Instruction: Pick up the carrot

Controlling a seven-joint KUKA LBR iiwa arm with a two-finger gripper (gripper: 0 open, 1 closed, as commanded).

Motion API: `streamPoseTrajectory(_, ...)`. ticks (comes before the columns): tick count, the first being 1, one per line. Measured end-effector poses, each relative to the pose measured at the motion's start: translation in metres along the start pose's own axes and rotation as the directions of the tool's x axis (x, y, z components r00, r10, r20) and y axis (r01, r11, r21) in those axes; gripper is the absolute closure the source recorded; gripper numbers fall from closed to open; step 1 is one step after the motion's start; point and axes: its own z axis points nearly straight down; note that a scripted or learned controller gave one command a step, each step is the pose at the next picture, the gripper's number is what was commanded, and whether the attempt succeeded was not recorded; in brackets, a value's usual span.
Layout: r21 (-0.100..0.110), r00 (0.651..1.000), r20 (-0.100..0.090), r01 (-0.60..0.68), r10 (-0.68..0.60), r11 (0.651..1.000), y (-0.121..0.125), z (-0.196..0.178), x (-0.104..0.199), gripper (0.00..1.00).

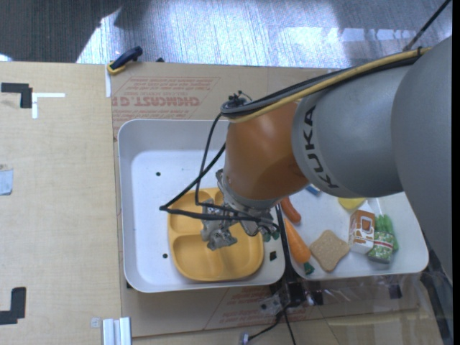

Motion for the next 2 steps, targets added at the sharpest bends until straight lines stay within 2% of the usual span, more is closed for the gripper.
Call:
streamPoseTrajectory(1, 0.000, 1.000, 0.001, 0.006, -0.006, 1.000, 0.019, 0.043, -0.021, 1.00)
streamPoseTrajectory(2, 0.000, 0.938, -0.002, -0.345, 0.345, 0.938, 0.019, 0.055, -0.019, 1.00)
